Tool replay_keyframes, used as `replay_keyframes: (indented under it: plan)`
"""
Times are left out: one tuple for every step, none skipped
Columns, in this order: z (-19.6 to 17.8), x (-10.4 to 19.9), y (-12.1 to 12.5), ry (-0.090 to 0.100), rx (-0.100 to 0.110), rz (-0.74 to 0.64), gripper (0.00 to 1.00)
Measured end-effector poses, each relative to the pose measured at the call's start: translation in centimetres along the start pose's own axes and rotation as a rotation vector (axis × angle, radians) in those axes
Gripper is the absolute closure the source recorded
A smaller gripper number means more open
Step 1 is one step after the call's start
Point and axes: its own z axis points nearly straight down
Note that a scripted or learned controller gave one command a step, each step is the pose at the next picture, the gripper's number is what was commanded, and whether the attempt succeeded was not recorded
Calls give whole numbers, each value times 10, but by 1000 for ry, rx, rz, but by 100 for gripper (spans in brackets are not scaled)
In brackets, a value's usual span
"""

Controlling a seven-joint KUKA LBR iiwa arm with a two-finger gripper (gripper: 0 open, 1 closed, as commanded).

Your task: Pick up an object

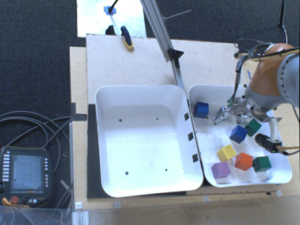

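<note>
Several coloured cubes lie in the right bin [281,175]. A blue cube [201,109] sits alone near the bin's far left. Another blue cube [238,134] and a green cube [253,126] lie side by side in the middle. Along the near side are a yellow cube [226,152], an orange cube [243,161], a second green cube [262,163] and a purple cube [221,170]. My gripper [230,118] hangs over the bin's middle, between the lone blue cube and the blue-green pair. It is open, with nothing between its fingers.
The left bin [140,95] stands beside the right one, sharing a raised rim. A slanted metal pole [159,25] crosses the bench behind the bins. A teach pendant [26,172] and cables lie on the floor at the left.
</note>
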Motion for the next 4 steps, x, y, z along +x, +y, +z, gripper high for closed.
replay_keyframes:
  plan:
    - [-15, -1, 2, -2, -8, -1, 100]
    - [-73, -3, -6, -3, -10, 0, 100]
    - [-117, -5, -3, -3, -10, -1, 100]
    - [-161, -6, -2, -3, -10, -2, 100]
